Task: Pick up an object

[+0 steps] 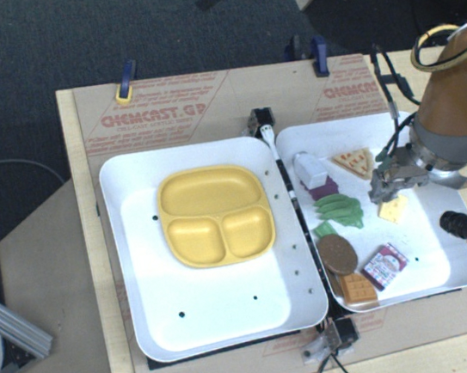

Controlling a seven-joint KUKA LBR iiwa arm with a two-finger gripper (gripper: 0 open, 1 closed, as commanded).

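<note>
Two shallow white bins are sitting side by side on a cardboard-topped bench, the left bin [141,265] carrying a yellow divided plate [216,212] and the right bin [454,266] carrying a scatter of toy food. Reaching in from the right, the grey arm with its orange band [455,100] is hanging over the right bin, its hand [388,191] hovering low, directly above a small pale yellow block [392,210]; whether the hand is touching the block cannot be told, nor whether the hand is apart or together. A pizza slice [353,162] is lying just beyond the hand, toward the bin's far wall. A white and purple piece [313,174] is resting near the dividing wall, with green leafy pieces [339,211] lying just below it. A brown round disc [337,253] is sitting nearer the front, a tan waffle-like square [356,287] touching its lower edge, and a red and white packet [385,265] is lying tilted just beside both. Blue clamps [318,54] are gripping the bench's far edge.
</note>
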